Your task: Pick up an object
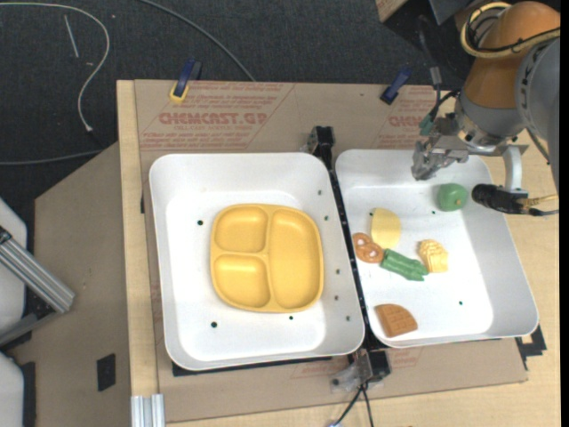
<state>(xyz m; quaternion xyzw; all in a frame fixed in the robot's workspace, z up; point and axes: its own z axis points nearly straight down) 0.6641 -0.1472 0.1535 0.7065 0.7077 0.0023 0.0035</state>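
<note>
1. Gripper [430, 165] hangs over the far edge of the right bin [498, 318], near its back wall; arm enters from the right, orange band above the wrist.
2. Finger state: cannot tell from this angle. Nothing is visibly between them.
3. Right bin contents: green ball [452, 197] just right of and nearer than the gripper, apart from it; pale yellow wedge [386, 228] toward the middle; orange pretzel-shaped ring [365, 247] at the wedge's left, touching or nearly so; dark green pod-shaped piece [403, 265] below the wedge; small yellow ridged piece [433, 255] just right of the pod; brown toast-like slice [395, 318] near the front wall, alone.
4. Left bin [178, 194] holds a yellow three-compartment plate [267, 258], lying flat near its centre.
</note>
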